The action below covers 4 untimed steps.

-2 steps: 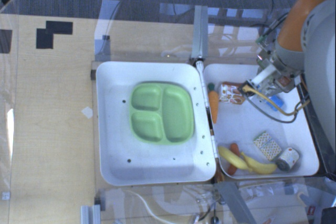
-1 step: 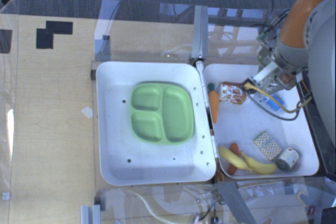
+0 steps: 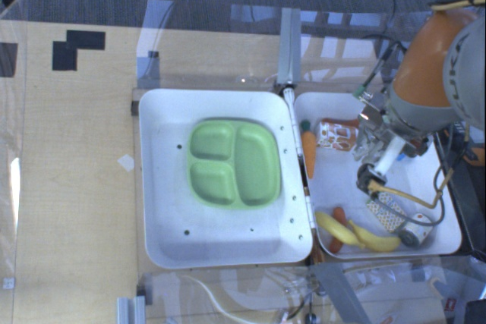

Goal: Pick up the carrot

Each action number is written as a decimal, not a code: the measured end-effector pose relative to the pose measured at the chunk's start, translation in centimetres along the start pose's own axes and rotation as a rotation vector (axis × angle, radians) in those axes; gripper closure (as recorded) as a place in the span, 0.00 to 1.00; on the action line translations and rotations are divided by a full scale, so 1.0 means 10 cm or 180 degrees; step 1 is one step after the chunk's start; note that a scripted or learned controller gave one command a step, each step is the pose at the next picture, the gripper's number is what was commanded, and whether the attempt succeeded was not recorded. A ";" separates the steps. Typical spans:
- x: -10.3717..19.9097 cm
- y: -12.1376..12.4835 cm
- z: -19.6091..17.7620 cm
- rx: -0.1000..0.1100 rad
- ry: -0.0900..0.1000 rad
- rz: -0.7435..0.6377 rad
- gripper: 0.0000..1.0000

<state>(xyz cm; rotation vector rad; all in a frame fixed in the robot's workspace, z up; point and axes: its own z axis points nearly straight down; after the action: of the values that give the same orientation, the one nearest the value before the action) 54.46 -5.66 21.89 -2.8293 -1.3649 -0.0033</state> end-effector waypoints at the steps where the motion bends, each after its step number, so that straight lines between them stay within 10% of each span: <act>1: -0.73 -0.15 -0.18 -0.0001 -0.0001 0.0849 1.00; 3: -0.56 -0.27 0.13 -0.0011 0.0000 -0.2042 1.00; 4: -0.45 -0.36 -1.31 -0.0021 0.0001 -0.2006 1.00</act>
<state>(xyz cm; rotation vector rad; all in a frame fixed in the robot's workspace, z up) 48.83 -6.94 34.93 -2.2716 -2.1791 -0.0081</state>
